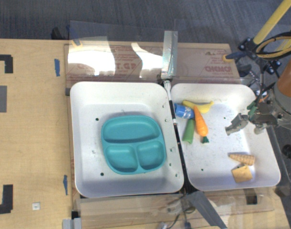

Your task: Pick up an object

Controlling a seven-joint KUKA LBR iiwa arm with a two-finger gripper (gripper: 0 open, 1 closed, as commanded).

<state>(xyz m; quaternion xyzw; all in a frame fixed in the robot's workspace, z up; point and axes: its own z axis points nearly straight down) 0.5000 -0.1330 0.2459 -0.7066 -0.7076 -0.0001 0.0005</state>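
Note:
The right bin (222, 92) holds several toy foods. A yellow banana (199, 105), a blue can (183, 111), an orange carrot (201, 122) and a green vegetable (189, 130) lie clustered near its left wall. A waffle cone (242, 158) and a tan bread piece (242, 174) lie at its front right. My gripper (244, 127) hangs over the right part of this bin, above and behind the cone. It is open, with nothing between its fingers (233, 125).
The left bin (83, 128) holds a teal divided plate (133, 143). A clear upright panel with a metal post (169, 56) stands behind the bins. Yellow and black cables (272, 27) hang at the far right near the arm.

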